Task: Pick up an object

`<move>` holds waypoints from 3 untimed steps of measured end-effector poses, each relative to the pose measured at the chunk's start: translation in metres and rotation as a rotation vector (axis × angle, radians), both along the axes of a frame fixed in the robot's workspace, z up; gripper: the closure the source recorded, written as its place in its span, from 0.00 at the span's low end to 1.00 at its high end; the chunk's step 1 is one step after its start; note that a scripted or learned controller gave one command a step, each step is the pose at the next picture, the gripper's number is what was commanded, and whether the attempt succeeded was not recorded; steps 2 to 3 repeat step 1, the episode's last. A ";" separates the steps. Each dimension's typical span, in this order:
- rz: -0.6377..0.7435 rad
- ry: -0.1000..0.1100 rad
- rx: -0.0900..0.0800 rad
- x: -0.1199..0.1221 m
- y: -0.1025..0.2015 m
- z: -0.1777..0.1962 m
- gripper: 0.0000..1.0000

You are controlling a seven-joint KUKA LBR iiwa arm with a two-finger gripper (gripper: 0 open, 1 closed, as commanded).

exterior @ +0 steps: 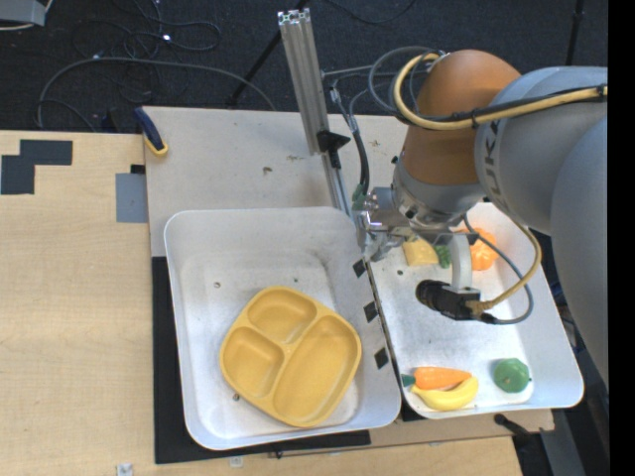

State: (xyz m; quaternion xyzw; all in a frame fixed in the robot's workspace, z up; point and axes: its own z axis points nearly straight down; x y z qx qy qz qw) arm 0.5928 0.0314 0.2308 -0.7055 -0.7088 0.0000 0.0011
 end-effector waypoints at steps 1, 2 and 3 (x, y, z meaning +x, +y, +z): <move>0.000 0.000 0.000 0.008 0.055 0.008 1.00; 0.000 0.000 0.000 0.008 0.055 0.008 1.00; 0.000 0.000 0.000 0.008 0.055 0.008 1.00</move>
